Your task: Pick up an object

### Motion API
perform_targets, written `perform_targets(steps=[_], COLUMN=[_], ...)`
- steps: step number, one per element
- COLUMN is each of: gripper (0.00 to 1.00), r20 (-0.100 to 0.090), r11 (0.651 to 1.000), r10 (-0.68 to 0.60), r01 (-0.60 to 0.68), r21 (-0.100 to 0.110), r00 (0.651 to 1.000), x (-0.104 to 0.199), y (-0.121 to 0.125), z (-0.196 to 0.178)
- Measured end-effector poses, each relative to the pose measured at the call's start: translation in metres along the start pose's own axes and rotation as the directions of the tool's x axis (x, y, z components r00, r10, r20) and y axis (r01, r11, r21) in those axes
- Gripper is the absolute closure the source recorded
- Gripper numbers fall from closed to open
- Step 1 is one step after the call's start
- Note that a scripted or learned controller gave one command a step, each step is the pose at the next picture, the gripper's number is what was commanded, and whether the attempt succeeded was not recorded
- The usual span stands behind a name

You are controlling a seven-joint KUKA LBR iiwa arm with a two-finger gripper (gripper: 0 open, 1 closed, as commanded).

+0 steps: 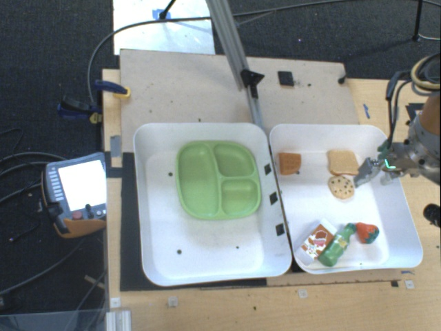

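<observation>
gripper (365, 172): hovering over right white bin (400, 219), just right of round speckled cookie (341, 187), finger state impossible to tell | tan toast slice (342, 162), orange-brown square (289, 163), green bottle (336, 245), red strawberry (366, 232), small carton (316, 242): lying in right bin | green divided plastic plate (219, 180): sitting in left white bin (155, 247)

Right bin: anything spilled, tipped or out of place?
Nothing stands out. In the right bin, the green bottle lies on its side beside the small carton and strawberry, which looks like normal clutter. The toast, cookie and the brown piece lie flat, apart.
</observation>
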State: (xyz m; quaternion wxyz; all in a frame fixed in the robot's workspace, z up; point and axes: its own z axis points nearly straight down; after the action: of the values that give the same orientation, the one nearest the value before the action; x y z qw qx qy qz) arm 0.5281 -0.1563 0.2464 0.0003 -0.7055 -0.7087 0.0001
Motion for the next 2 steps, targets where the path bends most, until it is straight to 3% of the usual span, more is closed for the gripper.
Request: perform_targets(steps=[1,2], gripper=[0.0,0.0], r20=[0.0,0.0], r11=[1.0,1.0], r10=[0.0,0.003], r01=[0.0,-0.003], r21=[-0.002,0.002], r00=[1.0,1.0], x=[0.0,-0.006], y=[0.001,0.008], z=[-0.001,0.052])
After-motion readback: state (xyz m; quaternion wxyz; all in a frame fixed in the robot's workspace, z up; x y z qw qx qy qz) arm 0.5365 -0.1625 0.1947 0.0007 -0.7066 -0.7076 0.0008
